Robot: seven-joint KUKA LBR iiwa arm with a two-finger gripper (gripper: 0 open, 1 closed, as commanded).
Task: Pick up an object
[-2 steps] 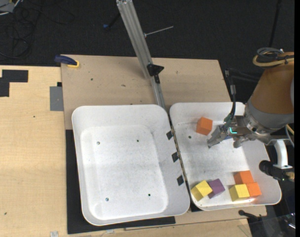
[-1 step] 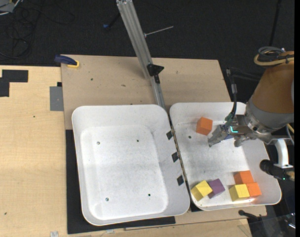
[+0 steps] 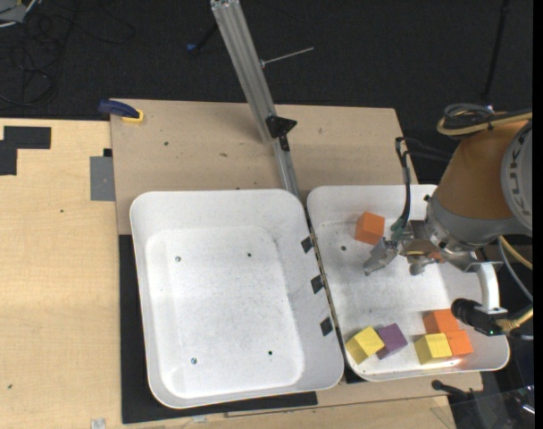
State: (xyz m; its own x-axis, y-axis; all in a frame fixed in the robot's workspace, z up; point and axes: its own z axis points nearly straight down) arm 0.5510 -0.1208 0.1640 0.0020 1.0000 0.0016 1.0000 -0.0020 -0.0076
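Two orange blocks, two yellow and one purple share the right bin; pincer spread apart, holding nothing.

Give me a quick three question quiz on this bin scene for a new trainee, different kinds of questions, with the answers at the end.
1. True or false: the orange cube lies in the right bin.
2. Which colour is the block touching the yellow block near the right bin's front-left corner? A green, B purple, C blue.
3. Fill in: the gripper hangs over the ___ bin.

Key: 1 true. 2 B, the purple block. 3 right.
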